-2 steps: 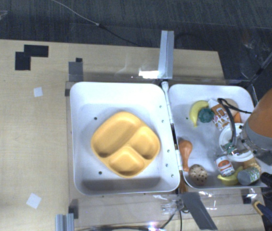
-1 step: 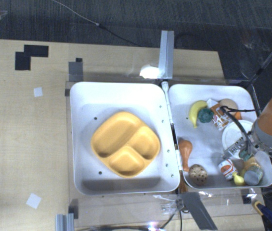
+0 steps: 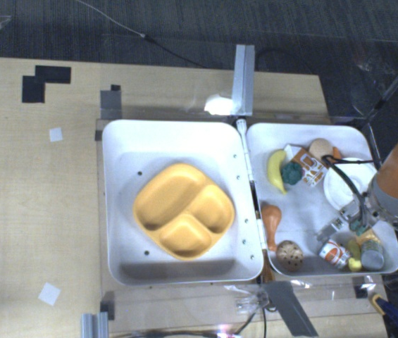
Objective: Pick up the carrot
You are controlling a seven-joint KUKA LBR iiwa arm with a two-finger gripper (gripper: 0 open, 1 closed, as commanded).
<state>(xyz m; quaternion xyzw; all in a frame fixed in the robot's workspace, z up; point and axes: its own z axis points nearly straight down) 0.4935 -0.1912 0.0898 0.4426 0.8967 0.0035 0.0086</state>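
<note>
In the right bin [image 3: 389, 259], claw [image 3: 339, 225] — low, nothing visibly held, near can [image 3: 334, 254]

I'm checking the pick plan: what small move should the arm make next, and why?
Probably shift the gripper left toward the carrot. The carrot lies by the right bin's left wall, apart from the gripper, which sits near the can.

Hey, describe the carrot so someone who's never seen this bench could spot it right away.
Look in the right bin, along its left wall. The carrot lies there, below the banana and above a speckled brown ball. It is the one plain orange tapered piece.
</note>
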